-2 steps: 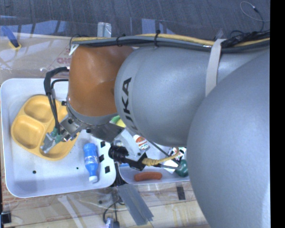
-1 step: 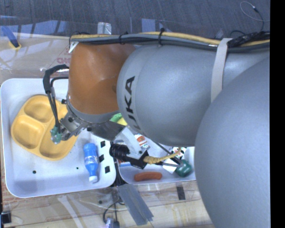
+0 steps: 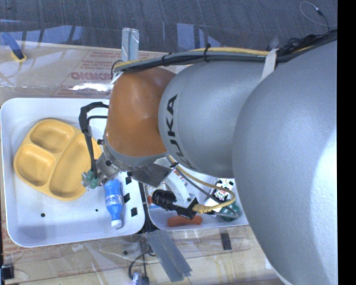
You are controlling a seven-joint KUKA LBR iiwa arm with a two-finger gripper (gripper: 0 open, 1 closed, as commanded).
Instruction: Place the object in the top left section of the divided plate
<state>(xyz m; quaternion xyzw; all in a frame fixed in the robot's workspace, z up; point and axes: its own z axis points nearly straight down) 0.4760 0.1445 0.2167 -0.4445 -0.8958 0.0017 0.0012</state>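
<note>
While the arm (image 3: 225, 123) covers much of both bins, the gripper (image 3: 92, 179) sits at the yellow divided plate (image 3: 47, 156), its near edge.
Whether it is spread or pinching cannot be told; a blue bottle (image 3: 113, 202) lies just beside it in the left bin (image 3: 24, 230), off the plate.

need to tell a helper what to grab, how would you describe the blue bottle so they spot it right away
Look in the left white bin, the one holding the yellow divided plate. Just right of the plate, near the bin's lower right corner and beside the arm's wrist, lies a small blue bottle with a white cap pointing toward the bin's lower edge. It is the only blue item in that bin.
</note>
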